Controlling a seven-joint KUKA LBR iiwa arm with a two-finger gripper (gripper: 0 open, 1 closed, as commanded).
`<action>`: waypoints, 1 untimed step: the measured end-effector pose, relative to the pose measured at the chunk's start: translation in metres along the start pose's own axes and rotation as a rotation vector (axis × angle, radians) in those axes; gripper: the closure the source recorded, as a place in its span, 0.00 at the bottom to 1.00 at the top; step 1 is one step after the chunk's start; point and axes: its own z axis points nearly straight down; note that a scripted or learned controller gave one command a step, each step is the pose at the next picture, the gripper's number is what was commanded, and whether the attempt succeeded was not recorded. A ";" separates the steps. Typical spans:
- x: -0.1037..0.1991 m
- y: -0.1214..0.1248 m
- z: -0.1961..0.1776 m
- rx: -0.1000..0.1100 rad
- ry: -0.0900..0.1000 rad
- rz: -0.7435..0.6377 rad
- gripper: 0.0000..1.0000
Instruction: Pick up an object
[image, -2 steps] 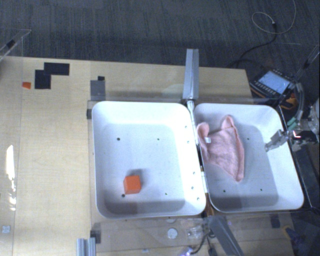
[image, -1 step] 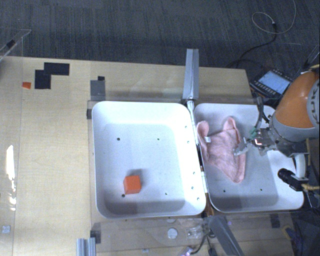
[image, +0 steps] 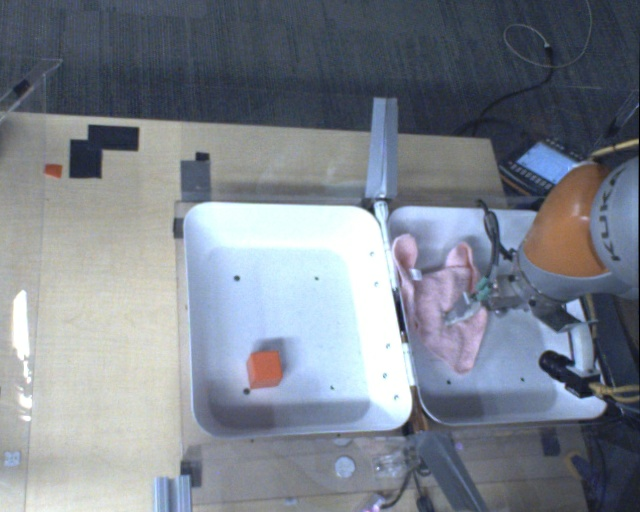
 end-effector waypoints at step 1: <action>-0.055 -0.001 0.001 0.003 0.002 0.175 0.00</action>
